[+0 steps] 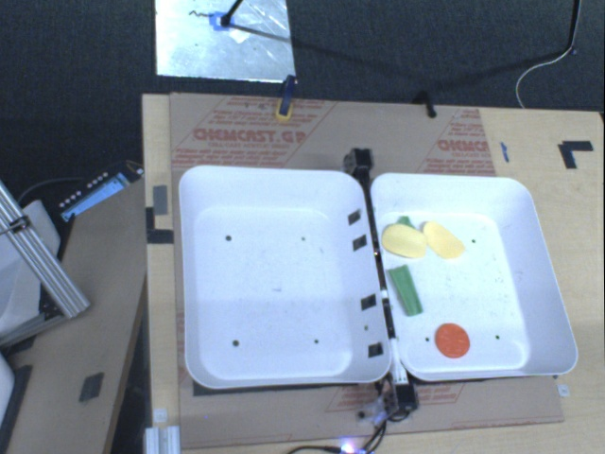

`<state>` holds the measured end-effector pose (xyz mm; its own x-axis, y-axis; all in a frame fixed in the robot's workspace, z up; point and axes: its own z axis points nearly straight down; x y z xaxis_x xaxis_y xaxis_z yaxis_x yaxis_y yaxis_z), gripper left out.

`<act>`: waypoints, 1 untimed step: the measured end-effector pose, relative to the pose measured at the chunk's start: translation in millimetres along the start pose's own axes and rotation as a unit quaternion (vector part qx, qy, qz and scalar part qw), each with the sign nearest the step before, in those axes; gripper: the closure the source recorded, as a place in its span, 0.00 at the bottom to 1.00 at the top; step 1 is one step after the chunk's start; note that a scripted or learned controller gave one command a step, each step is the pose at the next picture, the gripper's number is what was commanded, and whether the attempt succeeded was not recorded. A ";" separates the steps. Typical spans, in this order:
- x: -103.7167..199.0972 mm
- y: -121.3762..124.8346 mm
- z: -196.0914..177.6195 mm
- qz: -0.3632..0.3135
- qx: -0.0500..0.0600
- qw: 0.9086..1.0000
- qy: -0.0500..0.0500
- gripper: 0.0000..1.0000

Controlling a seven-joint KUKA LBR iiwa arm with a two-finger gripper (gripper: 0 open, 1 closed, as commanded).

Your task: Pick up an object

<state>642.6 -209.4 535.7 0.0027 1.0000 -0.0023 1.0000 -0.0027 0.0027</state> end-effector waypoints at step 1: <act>38.3 -35.3 -0.6 -0.004 0.000 1.000 0.001 1.00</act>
<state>607.4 -171.0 536.1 -0.0061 1.0000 0.0005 1.0000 0.0061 0.0028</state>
